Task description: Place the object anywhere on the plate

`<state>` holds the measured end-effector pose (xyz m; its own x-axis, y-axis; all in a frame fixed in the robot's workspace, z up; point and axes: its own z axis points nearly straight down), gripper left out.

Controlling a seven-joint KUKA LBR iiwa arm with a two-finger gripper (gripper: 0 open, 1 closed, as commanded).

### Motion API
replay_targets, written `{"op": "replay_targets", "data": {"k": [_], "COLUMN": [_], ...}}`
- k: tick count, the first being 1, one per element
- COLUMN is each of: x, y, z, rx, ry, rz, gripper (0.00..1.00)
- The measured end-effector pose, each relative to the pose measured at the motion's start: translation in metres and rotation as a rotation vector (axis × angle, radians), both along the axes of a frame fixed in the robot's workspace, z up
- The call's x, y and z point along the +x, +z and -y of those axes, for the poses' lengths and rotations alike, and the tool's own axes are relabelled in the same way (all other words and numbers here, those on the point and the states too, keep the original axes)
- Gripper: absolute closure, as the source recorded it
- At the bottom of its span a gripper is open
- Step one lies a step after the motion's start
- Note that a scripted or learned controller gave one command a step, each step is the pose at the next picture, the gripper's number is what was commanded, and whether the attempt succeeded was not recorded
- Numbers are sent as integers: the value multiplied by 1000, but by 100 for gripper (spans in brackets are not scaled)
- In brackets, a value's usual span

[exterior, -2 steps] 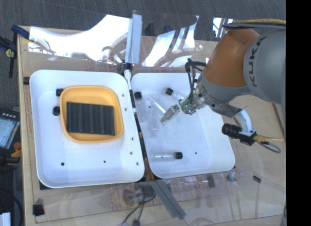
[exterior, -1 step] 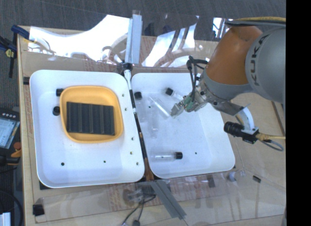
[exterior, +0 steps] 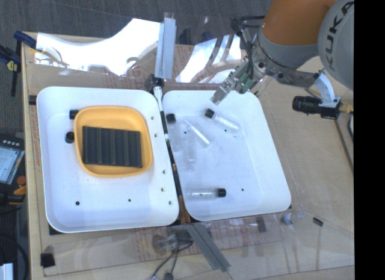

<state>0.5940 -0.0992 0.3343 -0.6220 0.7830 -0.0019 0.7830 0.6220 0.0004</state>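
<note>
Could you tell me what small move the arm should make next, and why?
Probably lower the gripper a little toward the clear black-capped vial just below it in the right bin. The gripper hangs above the bin's top edge with nothing seen between its fingers, and the yellow plate in the left bin bears no vial yet.
</note>
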Motion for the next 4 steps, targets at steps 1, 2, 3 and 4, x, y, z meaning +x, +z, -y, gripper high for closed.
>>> {"op": "replay_targets", "data": {"k": [1, 2, 3, 4], "x": [0, 1, 19, 20], "y": [0, 10, -156, -155], "z": [0, 0, 20, 21], "rx": [0, 0, 2, 1], "ry": [0, 3, 199, 198], "rz": [-1, 1, -7, -4], "gripper": [0, 100, 100, 0]}}
